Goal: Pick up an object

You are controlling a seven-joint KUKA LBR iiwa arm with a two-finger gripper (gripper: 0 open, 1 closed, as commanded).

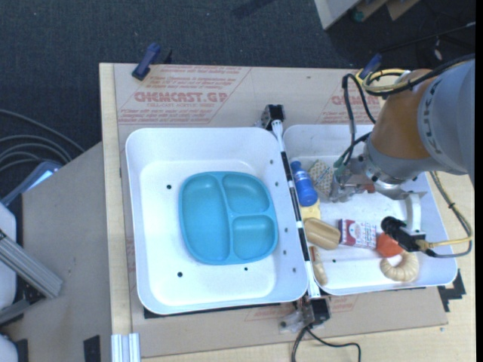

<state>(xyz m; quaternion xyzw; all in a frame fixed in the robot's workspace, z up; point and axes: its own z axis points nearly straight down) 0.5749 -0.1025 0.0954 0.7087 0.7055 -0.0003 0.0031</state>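
Camera view, left bin: holds a blue divided plate.
Right bin: blue bottle at 9 o'clock; bread roll, red-and-white packet, pale ring toward 6 o'clock.
Gripper: low over the bin's centre, beside the bottle; finger spread and hold cannot be told.
Writing: bench board reads "CHEMCAST"; the packet's print is illegible.

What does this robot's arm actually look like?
The arm is a thick, rounded grey tube with a broad orange band above the wrist. Yellow and black cables loop beside the band, and a metal gripper sits at the end.
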